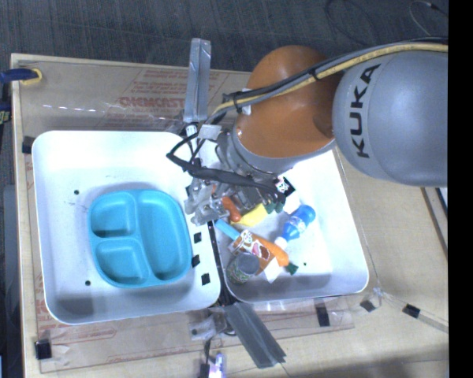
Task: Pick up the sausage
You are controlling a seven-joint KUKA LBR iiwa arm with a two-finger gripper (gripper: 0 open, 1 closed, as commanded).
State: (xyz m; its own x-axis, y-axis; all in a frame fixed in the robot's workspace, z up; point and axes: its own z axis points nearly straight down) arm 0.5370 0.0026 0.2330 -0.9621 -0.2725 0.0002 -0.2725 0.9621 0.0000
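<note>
From my seat I see the gripper (207, 203) down at the left edge of the right bin (348, 252), right over the divide with the left bin (55, 211), and I cannot tell how the hand is set, since the wrist and cabling hide it. The sausage is hard to pick out; my best guess is the orange-brown piece (231, 209) just beside the gripper, at the top of a tight heap with a yellow item (252, 216), a blue bottle (295, 222) and a round dark-rimmed thing (243, 268). That crowding is my main worry: a closing grasp could catch a neighbour instead, or nudge the sausage under the pile. Being so near the bin wall, the tool could also strike the rim and skid. The left bin holds a blue divided tray (138, 237), well apart from the work. Both bins sit on a pale bench (394, 337) with printed red lettering at the back, clamps at the edges, and dark carpet-like floor (102, 14) beyond.
</note>
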